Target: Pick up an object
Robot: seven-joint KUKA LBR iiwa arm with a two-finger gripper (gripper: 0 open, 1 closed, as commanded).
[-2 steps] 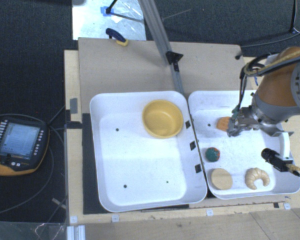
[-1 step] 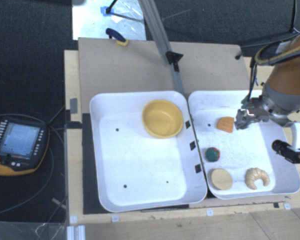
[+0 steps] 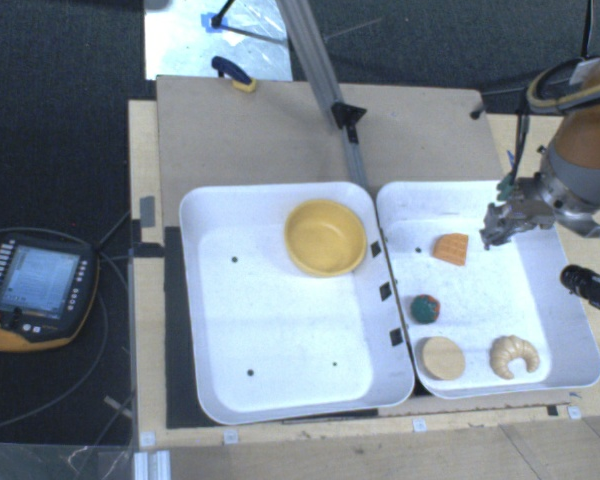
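Observation:
The right bin (image 3: 580, 368) holds an orange wedge (image 3: 451, 248), a small teal and red ball (image 3: 425, 309), a tan round disc (image 3: 443, 358) and a croissant-shaped piece (image 3: 514, 356). My gripper (image 3: 497, 226) hangs over the bin's upper right part, just right of the orange wedge and a little higher in the view. Nothing shows between its tips. In the left bin (image 3: 220, 368) a yellow bowl (image 3: 325, 236) sits near the top right corner.
A slanted grey pole (image 3: 315, 53) ends in a black clamp (image 3: 347, 116) behind the bins. A handheld control pendant (image 3: 30, 288) lies on the floor at the left. A black knob (image 3: 580, 282) juts over the right bin's right rim.

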